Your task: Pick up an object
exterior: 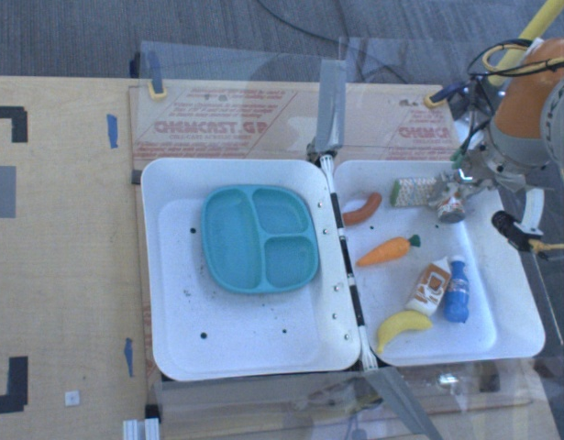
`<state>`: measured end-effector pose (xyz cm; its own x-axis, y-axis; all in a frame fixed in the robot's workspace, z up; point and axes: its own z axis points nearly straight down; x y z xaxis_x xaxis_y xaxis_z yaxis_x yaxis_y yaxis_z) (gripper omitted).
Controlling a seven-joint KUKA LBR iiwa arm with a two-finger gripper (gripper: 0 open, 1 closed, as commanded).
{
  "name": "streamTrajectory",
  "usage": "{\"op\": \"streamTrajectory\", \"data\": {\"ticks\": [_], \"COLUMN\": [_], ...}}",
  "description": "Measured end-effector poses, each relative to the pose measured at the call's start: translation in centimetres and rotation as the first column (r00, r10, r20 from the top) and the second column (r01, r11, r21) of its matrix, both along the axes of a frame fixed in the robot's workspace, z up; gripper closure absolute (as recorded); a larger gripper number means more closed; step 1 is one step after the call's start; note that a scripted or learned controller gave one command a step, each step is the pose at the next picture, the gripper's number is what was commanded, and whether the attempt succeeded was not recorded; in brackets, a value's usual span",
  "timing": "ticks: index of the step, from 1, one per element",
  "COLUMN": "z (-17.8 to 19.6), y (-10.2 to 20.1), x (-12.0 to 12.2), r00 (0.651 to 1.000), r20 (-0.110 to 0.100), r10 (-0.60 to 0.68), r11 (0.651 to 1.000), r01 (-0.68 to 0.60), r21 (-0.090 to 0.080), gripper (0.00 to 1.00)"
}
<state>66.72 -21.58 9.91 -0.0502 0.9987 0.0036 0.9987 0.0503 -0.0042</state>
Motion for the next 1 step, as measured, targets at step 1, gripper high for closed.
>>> {"op": "streamTrajectory", "data": {"ticks": [1], "z": [7.46], "y": [4.62], "x": [-1.86], "r00": [1.0], "r20": [0.006], "r10": [0.008], "r11": [1.0], "r01": [-0.008], "r21": [-0.004], "gripper": [1.0]}}
